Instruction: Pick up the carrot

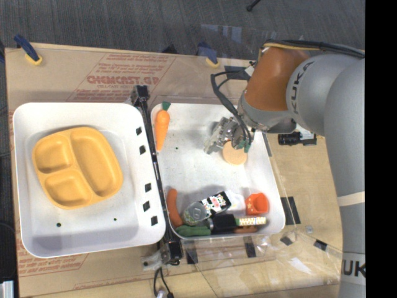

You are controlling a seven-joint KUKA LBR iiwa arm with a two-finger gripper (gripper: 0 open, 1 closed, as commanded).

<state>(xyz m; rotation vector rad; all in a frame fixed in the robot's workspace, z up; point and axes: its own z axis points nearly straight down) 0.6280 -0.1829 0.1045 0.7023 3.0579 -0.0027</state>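
You have open bin floor (192, 166) right of the carrot (161, 124); the divider (149, 154) crowds its left side.

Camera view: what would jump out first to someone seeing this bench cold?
The yellow divided tray lying alone in the left bin draws the eye first. Next, the grey arm with its orange band reaches over the right bin, its end effector beside a tan disc. The carrot lies at that bin's upper left corner, apart from the end effector.

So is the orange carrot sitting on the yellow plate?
No, the orange carrot lies in the right white bin, against its left wall, while the yellow divided plate sits in the left bin.
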